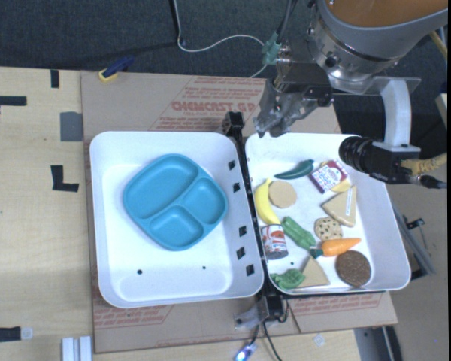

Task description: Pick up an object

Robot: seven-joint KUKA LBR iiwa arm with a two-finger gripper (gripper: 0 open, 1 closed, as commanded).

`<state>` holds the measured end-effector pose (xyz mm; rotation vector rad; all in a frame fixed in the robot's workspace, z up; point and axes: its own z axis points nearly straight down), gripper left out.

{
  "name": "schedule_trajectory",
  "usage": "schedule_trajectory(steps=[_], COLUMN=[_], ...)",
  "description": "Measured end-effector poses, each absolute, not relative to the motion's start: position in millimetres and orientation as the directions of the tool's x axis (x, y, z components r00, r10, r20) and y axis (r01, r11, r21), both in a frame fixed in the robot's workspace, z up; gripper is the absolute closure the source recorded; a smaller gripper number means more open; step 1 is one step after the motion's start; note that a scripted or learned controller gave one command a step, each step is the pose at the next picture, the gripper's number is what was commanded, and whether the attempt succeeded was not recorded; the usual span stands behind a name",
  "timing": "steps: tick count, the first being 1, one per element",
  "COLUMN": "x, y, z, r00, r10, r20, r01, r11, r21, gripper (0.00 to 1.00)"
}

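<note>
My gripper (269, 128) hangs over the far left corner of the right bin (387, 232), its fingers pointing down with nothing between them. Toy food lies in that bin: a yellow banana (264, 204), a tan round cookie (283, 195), a dark green pepper (295, 171), a purple packet (328, 176), a cheese wedge (341, 206), a green pickle (298, 232), a small can (275, 241), an orange carrot (338, 247) and a brown patty (354, 268). All of these sit nearer the camera than the gripper.
The left bin (109, 224) bears a blue divided plate (174, 201). A black ridge with clips (246, 209) separates the two bins. Cables (210, 47) trail across the dark cloth behind the bench. A black cylinder (368, 158) juts over the right bin's far right rim.
</note>
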<state>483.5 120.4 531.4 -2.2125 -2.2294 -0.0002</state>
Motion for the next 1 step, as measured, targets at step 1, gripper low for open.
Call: schedule_trajectory(steps=[1], x=[482.5], y=[101.0], z=[407.4], r00=[0.002], r10=[1.0], r20=[-0.005], r01=[1.0], r11=[-0.002], r21=[-0.015], gripper=[1.0])
